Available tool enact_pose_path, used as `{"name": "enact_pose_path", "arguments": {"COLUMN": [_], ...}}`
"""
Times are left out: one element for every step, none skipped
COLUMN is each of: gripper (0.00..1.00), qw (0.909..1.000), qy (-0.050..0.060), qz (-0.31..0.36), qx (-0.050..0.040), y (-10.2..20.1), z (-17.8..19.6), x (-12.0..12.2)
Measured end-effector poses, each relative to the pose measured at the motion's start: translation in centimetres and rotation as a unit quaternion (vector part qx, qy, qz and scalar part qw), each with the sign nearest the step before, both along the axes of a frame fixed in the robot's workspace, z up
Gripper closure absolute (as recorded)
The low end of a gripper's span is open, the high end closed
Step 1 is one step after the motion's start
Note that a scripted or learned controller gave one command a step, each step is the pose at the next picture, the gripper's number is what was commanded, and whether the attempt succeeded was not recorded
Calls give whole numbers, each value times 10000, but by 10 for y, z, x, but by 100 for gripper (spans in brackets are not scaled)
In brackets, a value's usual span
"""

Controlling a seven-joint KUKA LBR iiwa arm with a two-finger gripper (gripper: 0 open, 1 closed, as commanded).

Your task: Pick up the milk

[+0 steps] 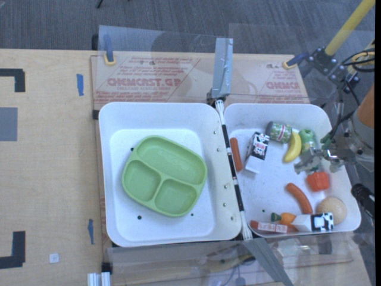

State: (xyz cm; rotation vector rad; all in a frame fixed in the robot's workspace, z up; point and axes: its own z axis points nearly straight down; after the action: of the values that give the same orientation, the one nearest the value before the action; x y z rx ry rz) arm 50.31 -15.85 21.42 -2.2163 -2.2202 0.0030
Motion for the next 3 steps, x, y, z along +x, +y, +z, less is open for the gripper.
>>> {"name": "enact_pose_path", "arguments": {"gripper": [0, 0, 100], "qw": [9968, 9875, 9878], "qy": [-12, -42, -41], "qz": [-803, -1576, -1557], "qx": [-13, -10, -17], "y": [66, 69, 70], "z": [-61, -129, -120], "x": [64, 127, 128]}}
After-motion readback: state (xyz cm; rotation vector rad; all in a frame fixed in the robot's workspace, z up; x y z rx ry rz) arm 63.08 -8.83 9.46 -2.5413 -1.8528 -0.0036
